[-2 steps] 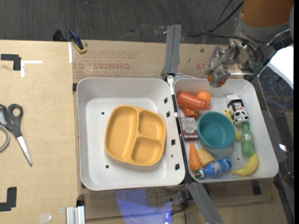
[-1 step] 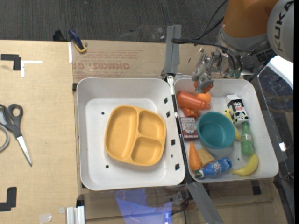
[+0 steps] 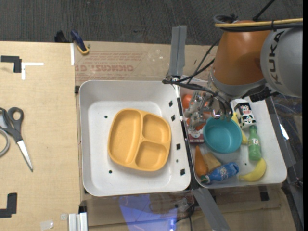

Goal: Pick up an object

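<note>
A: Hovering low: gripper [image 3: 204, 110] in the right bin [image 3: 275, 176], just beside the teal bowl [image 3: 222, 136]. Holding anything?
B: Cannot tell. Bowl sits in the bin; pick not done.

2 bins are sitting side by side on the tabletop [image 3: 38, 177], the left bin [image 3: 91, 177] holding a divided plate [image 3: 139, 139] near its middle. The right bin [image 3: 276, 170] is holding a bowl [image 3: 222, 136] at its centre, with a bottle [image 3: 253, 146] and banana [image 3: 255, 171] lying to its right and a carrot [image 3: 200, 162] lying before it. Scissors [image 3: 17, 134] are lying on the tabletop well left of both bins.
</note>
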Available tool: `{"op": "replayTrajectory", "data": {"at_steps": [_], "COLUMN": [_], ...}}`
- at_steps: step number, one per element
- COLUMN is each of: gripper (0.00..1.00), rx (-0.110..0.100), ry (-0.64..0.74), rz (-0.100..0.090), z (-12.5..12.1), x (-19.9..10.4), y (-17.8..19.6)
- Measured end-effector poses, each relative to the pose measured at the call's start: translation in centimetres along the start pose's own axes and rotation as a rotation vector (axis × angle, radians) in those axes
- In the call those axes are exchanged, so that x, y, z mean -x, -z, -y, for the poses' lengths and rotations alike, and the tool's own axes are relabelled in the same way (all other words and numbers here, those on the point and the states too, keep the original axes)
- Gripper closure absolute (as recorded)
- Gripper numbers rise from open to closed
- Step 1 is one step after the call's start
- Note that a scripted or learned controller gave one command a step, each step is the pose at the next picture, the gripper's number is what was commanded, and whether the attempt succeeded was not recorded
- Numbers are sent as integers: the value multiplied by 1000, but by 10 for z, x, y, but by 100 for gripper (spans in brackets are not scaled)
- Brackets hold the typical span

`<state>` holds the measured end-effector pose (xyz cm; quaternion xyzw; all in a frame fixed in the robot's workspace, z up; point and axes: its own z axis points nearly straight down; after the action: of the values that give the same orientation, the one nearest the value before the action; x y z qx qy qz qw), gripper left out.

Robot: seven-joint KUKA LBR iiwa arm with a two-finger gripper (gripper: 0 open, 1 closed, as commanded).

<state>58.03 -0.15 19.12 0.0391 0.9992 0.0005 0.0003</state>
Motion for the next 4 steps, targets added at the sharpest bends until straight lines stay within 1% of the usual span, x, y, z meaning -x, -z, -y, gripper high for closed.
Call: {"op": "replayTrajectory", "data": {"at_steps": [1, 2, 3, 4], "gripper": [100, 100, 100, 100], "rx": [-1, 0, 0, -1], "ry": [202, 200, 93, -105], "rz": [5, 2, 1, 5], "z": [67, 12, -20, 57], "x": [56, 74, 17, 77], "y": [133, 90, 58, 102]}}
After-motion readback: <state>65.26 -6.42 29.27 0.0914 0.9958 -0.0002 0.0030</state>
